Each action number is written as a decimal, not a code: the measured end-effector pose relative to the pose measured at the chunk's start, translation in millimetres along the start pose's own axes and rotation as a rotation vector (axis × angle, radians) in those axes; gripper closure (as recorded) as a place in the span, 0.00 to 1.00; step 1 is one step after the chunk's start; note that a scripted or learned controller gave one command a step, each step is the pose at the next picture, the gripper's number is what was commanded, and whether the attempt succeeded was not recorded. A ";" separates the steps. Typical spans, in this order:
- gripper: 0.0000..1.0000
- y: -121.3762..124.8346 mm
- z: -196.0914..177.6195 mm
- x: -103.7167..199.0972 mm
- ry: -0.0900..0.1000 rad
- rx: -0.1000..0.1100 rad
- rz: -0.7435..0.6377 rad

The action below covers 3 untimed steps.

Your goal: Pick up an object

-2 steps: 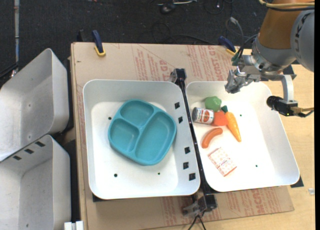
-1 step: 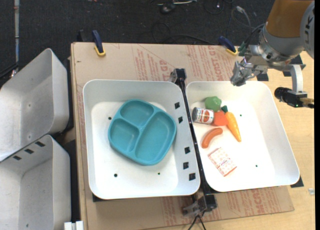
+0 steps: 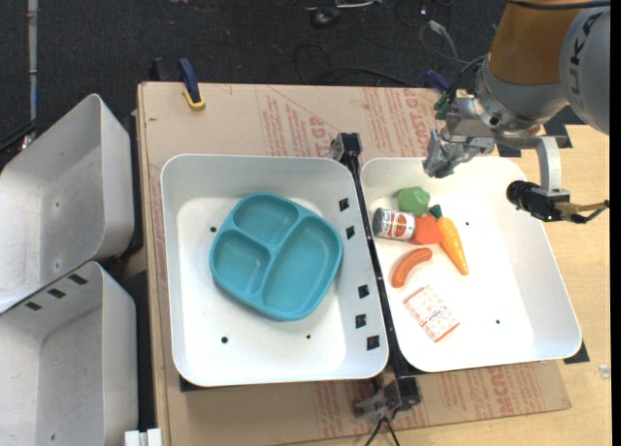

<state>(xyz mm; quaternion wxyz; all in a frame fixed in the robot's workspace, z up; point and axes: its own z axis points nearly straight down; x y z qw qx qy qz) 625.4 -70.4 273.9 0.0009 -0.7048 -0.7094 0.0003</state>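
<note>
In the right bin (image 3: 524,328) lie a small can with a red and white label (image 3: 393,225), a green piece (image 3: 412,199), an orange carrot (image 3: 448,242), a red sausage (image 3: 410,265) and a flat white and red packet (image 3: 431,312). My gripper (image 3: 439,165) hangs above the bin's far left part, a little beyond the green piece and the can. Nothing shows between its fingers, and it touches none of the objects.
The left bin (image 3: 194,337) holds a teal divided plate (image 3: 276,255). A black divider (image 3: 367,250) runs between the two bins. Spare white bins (image 3: 58,202) stand off the bench at the left. A black part on the arm (image 3: 536,198) juts over the right bin's far right edge.
</note>
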 end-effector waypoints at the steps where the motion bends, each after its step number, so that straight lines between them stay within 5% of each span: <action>1: 1.00 -9.6 -1.0 49.6 0.000 0.000 -0.001; 3: 1.00 -35.3 2.5 154.4 0.000 0.001 -0.001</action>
